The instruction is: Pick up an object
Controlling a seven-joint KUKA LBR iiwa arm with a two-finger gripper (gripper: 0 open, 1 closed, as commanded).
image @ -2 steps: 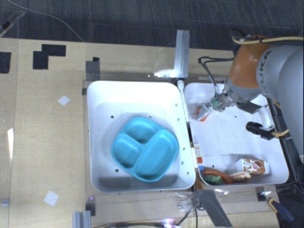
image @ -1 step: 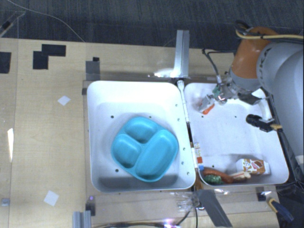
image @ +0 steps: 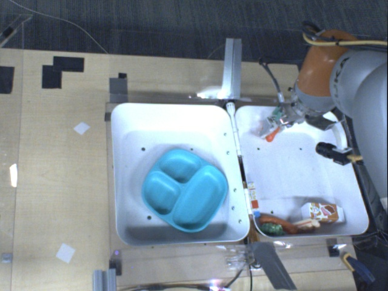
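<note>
The gripper (image: 280,119) is seen at one o'clock in the right bin (image: 303,162), closed around a small orange object (image: 271,134). A blue tray (image: 185,190) is seen in the left bin (image: 130,162).

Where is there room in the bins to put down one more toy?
The right bin has bare floor in its middle, between the gripper at the far left corner and the small carton and items along the near wall. The left bin is crowded: the blue divided plate fills its middle, leaving bare floor around it.
</note>
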